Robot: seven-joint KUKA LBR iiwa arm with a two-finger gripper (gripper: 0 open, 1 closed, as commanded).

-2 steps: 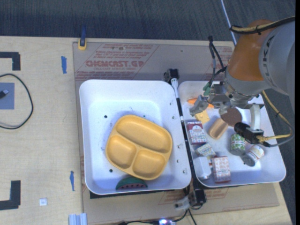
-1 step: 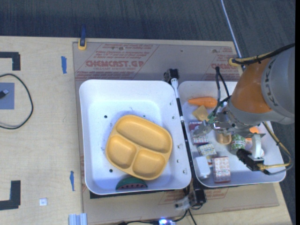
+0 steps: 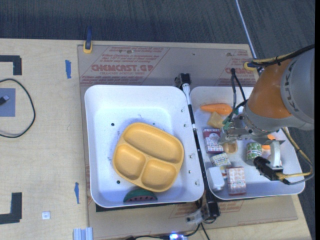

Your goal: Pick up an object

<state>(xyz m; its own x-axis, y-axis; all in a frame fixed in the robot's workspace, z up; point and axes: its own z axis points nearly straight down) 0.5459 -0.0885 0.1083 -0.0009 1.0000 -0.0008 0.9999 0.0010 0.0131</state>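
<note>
Well, you cannot tell if the gripper [image 3: 231, 134] has its fingers spread or closed, because the wrist hides them, and nothing can be seen held in it. It hangs low over the middle of the right bin [image 3: 280, 188], with small packets [image 3: 214, 140] around it that are hard to read. The arm [image 3: 280, 91] enters from the right and its upper part is cut off at the edge. An orange carrot [image 3: 216, 107] lies near the back. In the left bin [image 3: 100, 104] the yellow divided tray [image 3: 148, 155] partly covers a watermelon slice toy [image 3: 140, 196]
</note>
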